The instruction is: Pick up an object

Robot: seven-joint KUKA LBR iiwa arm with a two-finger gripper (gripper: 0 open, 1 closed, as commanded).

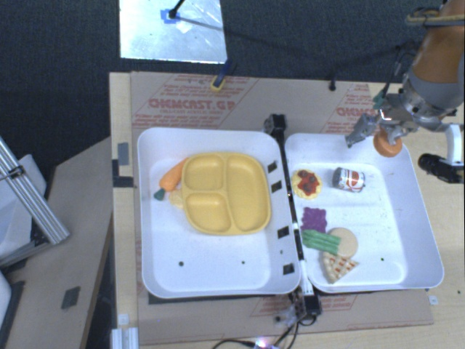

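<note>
My gripper [376,135] hangs over the back edge of the right bin [407,217], below the grey wrist with its orange band. A small orange fruit [388,145] sits right under it at the bin's back rim; I cannot see whether it is gripped. In the right bin lie a red and white can [349,179] on its side, a red and yellow piece [307,184], purple grapes [314,217], a green strip [320,240], a round tan biscuit [344,241] and a waffle-like wedge [338,267].
The left bin [167,267] holds a yellow divided plate [221,193] with a carrot [172,174] by its left edge. A black divider [287,195] runs between the bins. A shiny square sheet [173,20] lies beyond the bench.
</note>
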